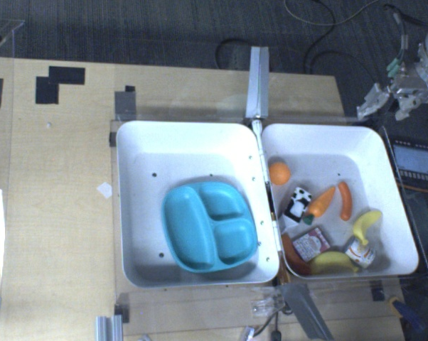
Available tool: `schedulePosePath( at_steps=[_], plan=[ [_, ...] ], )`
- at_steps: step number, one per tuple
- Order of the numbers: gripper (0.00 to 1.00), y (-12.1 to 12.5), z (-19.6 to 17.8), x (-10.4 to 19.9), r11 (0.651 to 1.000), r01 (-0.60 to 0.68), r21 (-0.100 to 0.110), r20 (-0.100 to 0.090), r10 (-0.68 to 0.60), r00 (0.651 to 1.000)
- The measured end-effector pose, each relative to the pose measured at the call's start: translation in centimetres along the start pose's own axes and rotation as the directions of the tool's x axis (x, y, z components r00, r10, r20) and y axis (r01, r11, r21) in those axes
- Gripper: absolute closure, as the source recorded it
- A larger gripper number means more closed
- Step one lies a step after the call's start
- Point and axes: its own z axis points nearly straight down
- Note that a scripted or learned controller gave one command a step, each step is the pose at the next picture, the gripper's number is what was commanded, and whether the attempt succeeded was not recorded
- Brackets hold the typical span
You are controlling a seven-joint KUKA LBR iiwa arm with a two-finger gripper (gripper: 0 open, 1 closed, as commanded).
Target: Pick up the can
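The can lies on its side at the near edge of the right bin, beside a banana; farther back sits an orange. Beyond that bin's far right corner, the gripper hangs spread open, holding nothing.
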Motion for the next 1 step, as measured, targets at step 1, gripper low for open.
schedulePosePath(
  at_steps=[1],
  plan=[
    [0.0, -4.68, 18.07, 0.63, 0.999, 0.036, -0.007, 0.001, -0.036, 0.999]
  ],
)
